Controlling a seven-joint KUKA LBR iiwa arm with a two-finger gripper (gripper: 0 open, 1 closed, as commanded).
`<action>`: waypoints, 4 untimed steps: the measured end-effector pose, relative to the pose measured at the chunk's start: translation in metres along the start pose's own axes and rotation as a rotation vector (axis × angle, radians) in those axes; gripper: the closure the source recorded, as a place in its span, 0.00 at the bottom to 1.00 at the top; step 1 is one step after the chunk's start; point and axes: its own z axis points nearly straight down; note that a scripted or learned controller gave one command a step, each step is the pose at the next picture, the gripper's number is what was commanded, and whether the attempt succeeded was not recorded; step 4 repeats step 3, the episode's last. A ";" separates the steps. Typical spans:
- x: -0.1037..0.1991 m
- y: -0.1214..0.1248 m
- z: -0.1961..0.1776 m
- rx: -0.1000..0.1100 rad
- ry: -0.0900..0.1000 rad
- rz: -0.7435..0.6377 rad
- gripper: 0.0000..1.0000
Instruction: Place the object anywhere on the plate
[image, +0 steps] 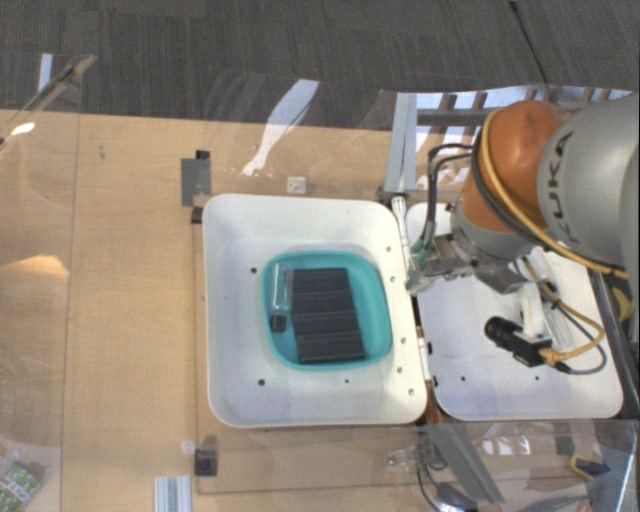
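Note:
A teal square plate (376, 300) lies in the middle of the left white bin (240, 380). A dark grey ridged rectangular block (326, 315) rests flat on the plate and covers most of it. Beside the block, along the plate's left side, lies a slim bluish stick with a dark end (279, 305). My gripper (424, 262) hangs under the grey wrist and orange band, above the left edge of the right bin (520, 395), just right of the wall between the two bins. It is apart from the plate and the block. The wrist hides most of it.
The arm's bulk (560, 160) covers the upper part of the right bin. A black connector with yellow cables (520, 340) hangs over that bin's middle. A metal post (400, 140) stands behind the bins. Wooden bench (100, 300) spreads to the left.

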 end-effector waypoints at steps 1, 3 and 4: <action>0.000 0.002 -0.011 -0.005 -0.001 -0.003 1.00; 0.076 -0.007 0.012 0.009 0.002 -0.021 0.00; 0.076 -0.007 0.012 0.009 0.002 -0.021 0.00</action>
